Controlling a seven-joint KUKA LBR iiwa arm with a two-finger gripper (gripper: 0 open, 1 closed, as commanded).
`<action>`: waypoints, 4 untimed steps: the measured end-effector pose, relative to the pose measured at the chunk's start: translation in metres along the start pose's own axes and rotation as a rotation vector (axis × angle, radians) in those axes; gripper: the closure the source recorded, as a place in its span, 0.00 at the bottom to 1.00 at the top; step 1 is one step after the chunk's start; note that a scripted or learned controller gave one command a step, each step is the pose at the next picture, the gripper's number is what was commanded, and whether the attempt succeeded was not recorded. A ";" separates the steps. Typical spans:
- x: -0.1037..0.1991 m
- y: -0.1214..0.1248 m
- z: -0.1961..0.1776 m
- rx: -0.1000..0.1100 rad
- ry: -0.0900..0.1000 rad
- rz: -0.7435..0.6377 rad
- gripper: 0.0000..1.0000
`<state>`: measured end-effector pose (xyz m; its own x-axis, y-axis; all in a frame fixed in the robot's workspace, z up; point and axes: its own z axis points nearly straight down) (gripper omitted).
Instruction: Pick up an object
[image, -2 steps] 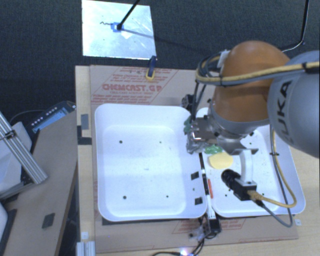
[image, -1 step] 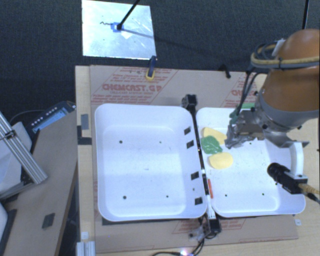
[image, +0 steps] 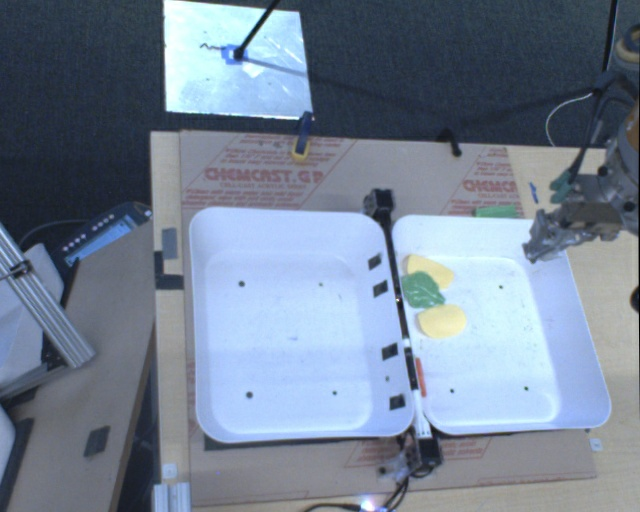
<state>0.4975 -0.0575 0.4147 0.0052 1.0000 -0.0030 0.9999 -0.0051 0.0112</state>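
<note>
So far nothing has been picked up: three small objects (image: 431, 292) lie at the right bin's (image: 560, 400) left side, while the gripper (image: 545, 245) is seen at the upper right rim, whether open or closed cannot be told.

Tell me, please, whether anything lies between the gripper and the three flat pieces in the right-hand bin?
Nothing visible does. The gripper hangs over the right bin's far right corner, and the two yellow pieces and the green piece lie near the bin's left wall, with bare white floor between.
</note>
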 end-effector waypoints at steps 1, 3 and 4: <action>-0.098 -0.011 0.003 0.007 -0.001 0.002 1.00; -0.073 -0.011 -0.122 0.006 -0.001 0.003 1.00; -0.002 -0.012 0.048 0.025 0.006 -0.014 1.00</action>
<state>0.4858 -0.0594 0.3670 -0.0093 1.0000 0.0028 0.9999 0.0093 -0.0133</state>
